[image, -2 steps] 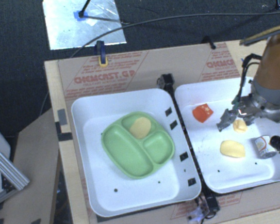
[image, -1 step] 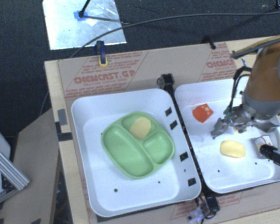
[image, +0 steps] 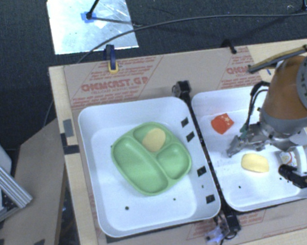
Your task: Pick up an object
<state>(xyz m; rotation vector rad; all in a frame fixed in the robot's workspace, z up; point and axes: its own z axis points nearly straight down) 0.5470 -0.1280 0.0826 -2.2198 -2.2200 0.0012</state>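
Camera view: grey metal two-finger end effector [image: 238, 145] low inside the right shallow white plastic bin [image: 241, 194], spread of its tips impossible to tell, nothing seen between them. Just below and right of it, a pale yellow rounded object [image: 254, 162]; above and just left, an orange-red block [image: 222, 123]. Far left, a green divided plastic plate [image: 144, 172] carrying a yellow lump [image: 154, 139].

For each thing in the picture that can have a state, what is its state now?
Gripper: low in the right bin, holds nothing.
Yellow piece: lies on the right bin floor, beside the gripper, free.
Orange piece: lies on the right bin floor, free.
Green divided plate: lies flat in the left bin.
Yellow piece on plate: rests in its upper compartment.
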